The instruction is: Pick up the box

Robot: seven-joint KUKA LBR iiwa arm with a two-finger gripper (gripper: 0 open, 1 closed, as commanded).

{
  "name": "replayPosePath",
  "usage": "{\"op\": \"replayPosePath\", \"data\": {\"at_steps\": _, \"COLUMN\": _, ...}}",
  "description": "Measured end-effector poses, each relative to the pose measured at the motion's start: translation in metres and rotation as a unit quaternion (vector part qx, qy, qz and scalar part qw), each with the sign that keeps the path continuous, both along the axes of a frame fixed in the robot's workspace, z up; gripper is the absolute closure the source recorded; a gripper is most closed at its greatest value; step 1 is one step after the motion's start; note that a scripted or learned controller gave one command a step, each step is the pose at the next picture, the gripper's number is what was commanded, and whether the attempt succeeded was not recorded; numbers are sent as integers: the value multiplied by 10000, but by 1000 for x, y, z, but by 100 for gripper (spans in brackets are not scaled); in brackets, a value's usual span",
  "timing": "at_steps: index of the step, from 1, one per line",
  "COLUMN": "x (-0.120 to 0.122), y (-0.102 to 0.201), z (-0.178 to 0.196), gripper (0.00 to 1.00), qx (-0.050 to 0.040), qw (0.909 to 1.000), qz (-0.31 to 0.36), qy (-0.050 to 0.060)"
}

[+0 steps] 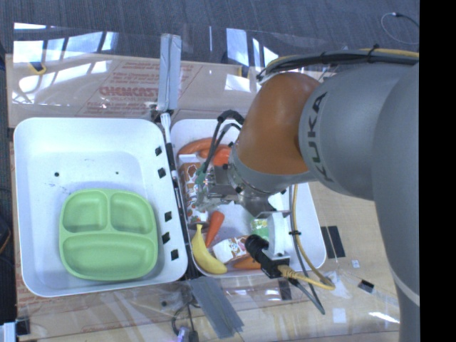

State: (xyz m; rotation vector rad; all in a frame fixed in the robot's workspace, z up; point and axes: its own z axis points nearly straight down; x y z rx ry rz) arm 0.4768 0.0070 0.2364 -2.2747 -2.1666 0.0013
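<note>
Now we descend over the box (194,184) at centre frame; whether the jaws stand wide or narrow we cannot tell, so next comes a checked closing.

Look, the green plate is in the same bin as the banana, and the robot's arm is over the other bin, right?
Not quite. In the camera view the green plate lies in the left bin, while the banana is in the right bin with the other food. The robot's arm is over that right bin, above the banana's side, not over the plate's.
</note>
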Motion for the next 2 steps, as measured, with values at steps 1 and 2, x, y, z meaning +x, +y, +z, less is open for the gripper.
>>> {"op": "replayPosePath", "data": {"at_steps": 1, "x": 0, "y": -31, "z": 207, "gripper": 100, "qx": -1, "qw": 9960, "qz": 891, "qy": -19}}
{"op": "replayPosePath", "data": {"at_steps": 2, "x": 0, "y": 3, "z": 61, "gripper": 100, "qx": -1, "qw": 9928, "qz": 1198, "qy": 15}}
